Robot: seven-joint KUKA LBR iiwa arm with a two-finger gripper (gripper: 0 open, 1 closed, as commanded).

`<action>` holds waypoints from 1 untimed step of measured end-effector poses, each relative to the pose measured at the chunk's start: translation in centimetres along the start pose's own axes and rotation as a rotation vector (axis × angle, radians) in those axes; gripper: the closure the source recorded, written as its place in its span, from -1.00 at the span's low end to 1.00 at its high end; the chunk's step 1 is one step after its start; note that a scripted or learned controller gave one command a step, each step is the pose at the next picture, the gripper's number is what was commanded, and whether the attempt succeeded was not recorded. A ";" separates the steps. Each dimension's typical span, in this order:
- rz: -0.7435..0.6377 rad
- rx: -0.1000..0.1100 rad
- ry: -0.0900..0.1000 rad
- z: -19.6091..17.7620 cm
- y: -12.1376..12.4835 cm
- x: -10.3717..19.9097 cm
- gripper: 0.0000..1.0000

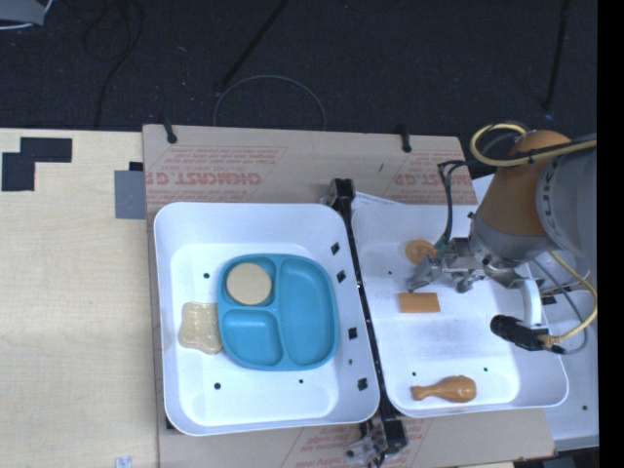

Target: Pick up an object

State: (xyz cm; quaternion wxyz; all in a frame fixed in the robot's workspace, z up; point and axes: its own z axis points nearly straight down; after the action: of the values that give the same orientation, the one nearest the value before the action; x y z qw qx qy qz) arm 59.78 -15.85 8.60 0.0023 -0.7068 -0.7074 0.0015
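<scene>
My gripper [444,280] hangs over the upper middle of the right bin [546,388], with the arm reaching in from the right. Its two grey fingers stand apart, open, and nothing shows between them. Just below the gripper, an orange rectangular block [418,303] lies flat on the bin floor. A small round orange piece [420,251] sits up and to the left, close to the left finger. Near the front wall of the same bin lies a tan toy drumstick [444,390].
The left bin [175,232] holds a blue divided plate [302,310] with a round tan cracker [248,283] in its upper left compartment. A pale beige toast-like piece [200,327] lies beside the plate's left edge. A black divider [356,300] runs between the bins.
</scene>
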 end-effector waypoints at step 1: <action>0.002 -0.001 0.000 -1.2 0.0 -0.1 1.00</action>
State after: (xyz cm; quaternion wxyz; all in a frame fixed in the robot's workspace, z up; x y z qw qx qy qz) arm 59.82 -15.92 9.75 0.0019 -0.7075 -0.7067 0.0011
